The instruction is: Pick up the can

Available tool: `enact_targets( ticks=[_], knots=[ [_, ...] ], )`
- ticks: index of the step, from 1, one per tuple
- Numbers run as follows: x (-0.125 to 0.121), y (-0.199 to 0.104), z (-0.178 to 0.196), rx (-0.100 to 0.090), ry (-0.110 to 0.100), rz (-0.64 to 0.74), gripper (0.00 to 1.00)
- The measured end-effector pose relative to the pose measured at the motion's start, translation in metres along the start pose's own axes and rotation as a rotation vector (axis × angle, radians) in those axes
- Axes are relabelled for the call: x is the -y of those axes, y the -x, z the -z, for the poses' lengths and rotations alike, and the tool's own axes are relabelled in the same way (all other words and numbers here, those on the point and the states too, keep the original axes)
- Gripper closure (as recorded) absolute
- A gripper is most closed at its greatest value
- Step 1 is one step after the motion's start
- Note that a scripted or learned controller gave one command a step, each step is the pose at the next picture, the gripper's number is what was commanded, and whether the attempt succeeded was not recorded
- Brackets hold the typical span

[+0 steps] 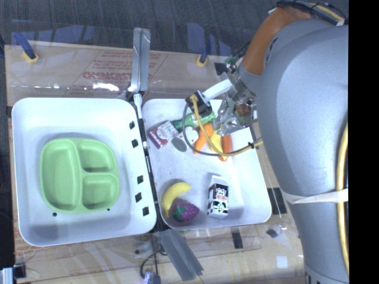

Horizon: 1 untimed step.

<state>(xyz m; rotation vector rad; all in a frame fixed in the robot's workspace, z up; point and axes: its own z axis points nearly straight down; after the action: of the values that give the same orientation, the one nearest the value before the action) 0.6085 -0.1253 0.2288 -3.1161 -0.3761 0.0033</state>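
Reaching in from the right of the frame, the gripper (228,118) hangs over the upper part of the right bin (260,209), whether open or closed cannot be told. The can (164,134), dark red with a white label, lies on its side just left of it, long axis running toward the gripper, beside a green bottle (192,121).
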Motion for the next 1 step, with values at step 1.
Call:
enact_targets(
  ticks=[1],
  knots=[
    [0.0018,-0.0006,0.0086,0.004,-0.003,0.008,1.0]
  ],
)
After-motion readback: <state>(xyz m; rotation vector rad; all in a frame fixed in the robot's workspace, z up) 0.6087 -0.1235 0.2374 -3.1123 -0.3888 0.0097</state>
